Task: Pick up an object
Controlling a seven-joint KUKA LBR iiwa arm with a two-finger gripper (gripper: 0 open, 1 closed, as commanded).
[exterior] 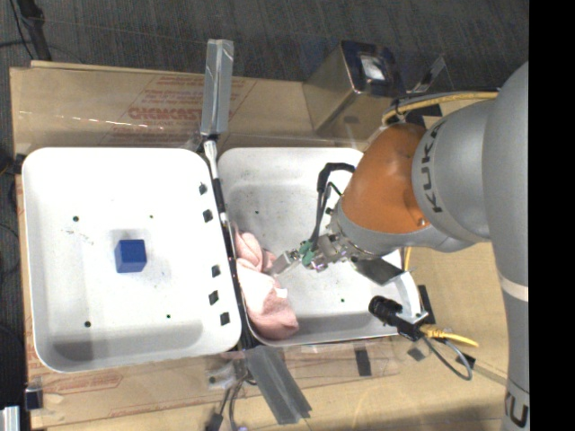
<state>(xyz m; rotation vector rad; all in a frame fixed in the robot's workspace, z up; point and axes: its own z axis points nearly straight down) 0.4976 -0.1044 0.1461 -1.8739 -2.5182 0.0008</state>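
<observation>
White plastic bins sit side by side on a cardboard-covered bench (108,106), viewed from above at a slant.

L bin (54,241): holds one blue cube (131,255), resting flat on the floor, approx. centre, well apart from all walls.

Divider: a grey metal bar (216,88) runs down to the joint between the bins; small black clips (214,273) line the shared rim.

R bin (269,173): pink cloth (262,290) lies crumpled against the L wall, running from mid-wall to the near corner. A small white tag shows on its R side.

Gripper (296,259): positioned over the R bin floor, just R of the cloth, near its upper part. Fingertips are small and partly blurred; finger spacing cannot be determined. No obj. visible between them. Contact w/ cloth cannot be confirmed.

Arm (458,178): grey w/ orange band (382,182), enters from R and covers the bin's R portion. Black cable (325,182) loops beside the wrist.
</observation>
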